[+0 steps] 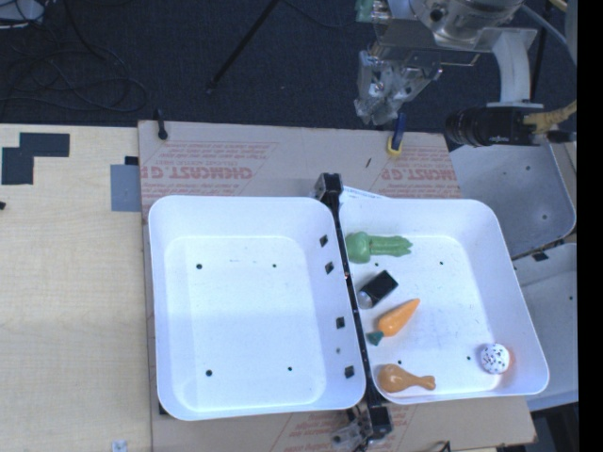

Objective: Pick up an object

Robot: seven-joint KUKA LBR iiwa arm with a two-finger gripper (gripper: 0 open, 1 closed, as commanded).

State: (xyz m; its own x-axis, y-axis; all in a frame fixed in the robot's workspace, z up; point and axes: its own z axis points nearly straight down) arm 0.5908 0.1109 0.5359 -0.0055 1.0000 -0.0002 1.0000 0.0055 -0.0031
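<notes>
Orange carrot toy [399, 316]: lying near the middle of the right bin [452, 281], waiting to be picked.
Hovering with the gripper [382, 102] high beyond the bins' far edge, well apart from the toys; impossible to tell whether open or shut. Probably needing to be coming down and toward the camera, then closing across the carrot's narrow width, keeping off the black block [380, 285] just beside it and steering clear of the green toy [377, 247] lying by the divider [344, 290].
</notes>
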